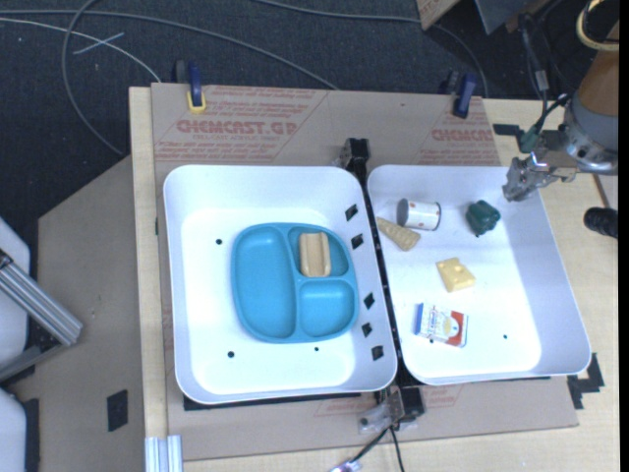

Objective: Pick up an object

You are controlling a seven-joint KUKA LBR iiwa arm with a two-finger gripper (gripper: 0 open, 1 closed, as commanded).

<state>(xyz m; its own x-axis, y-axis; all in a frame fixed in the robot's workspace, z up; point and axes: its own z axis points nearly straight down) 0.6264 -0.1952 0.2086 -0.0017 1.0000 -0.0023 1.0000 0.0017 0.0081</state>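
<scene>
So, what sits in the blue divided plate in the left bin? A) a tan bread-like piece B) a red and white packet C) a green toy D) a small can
A: a tan bread-like piece lies in an upper compartment of the blue plate.

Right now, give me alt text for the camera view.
The tool hovers over the right bin's far right corner, holding nothing. That bin holds five small objects; the left bin holds a blue divided plate with a tan piece.
</scene>
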